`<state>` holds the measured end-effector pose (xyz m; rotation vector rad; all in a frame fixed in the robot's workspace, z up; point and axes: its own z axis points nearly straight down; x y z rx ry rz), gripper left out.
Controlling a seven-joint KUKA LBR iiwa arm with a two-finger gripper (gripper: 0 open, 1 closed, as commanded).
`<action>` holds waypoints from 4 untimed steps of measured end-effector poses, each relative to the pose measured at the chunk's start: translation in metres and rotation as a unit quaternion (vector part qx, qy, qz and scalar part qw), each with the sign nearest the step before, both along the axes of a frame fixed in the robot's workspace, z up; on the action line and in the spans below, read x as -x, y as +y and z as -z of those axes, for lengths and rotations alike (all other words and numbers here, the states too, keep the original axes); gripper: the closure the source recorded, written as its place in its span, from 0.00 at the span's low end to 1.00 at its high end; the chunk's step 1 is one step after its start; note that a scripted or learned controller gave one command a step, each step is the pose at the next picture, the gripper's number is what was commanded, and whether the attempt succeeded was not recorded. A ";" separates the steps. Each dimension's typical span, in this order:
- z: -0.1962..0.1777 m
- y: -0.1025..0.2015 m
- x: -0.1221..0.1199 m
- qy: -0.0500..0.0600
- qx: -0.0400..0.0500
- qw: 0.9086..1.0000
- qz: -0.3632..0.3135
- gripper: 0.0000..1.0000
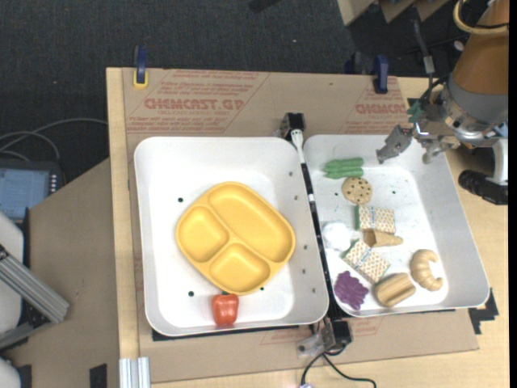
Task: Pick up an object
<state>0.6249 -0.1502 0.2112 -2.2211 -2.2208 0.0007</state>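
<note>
Camera view: gripper [412,144] over top edge of right bin [452,217], well up, nothing between fingers; fingers look apart. Food toys crowded in right bin: green pod [343,167], cookie [356,190], wafers [376,219], croissant [426,268], bread roll [393,288], grapes [350,289]. Left bin [153,217]: yellow plate [234,237], red pepper [225,309]. Risks, as judged: tight clutter, so could pinch two items or knock neighbours; flat cookie likely to slip; descent near bin rim could clip wall.
</note>
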 end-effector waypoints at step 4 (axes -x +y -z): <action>0.127 0.005 0.043 0.004 -0.001 1.000 0.002 0.00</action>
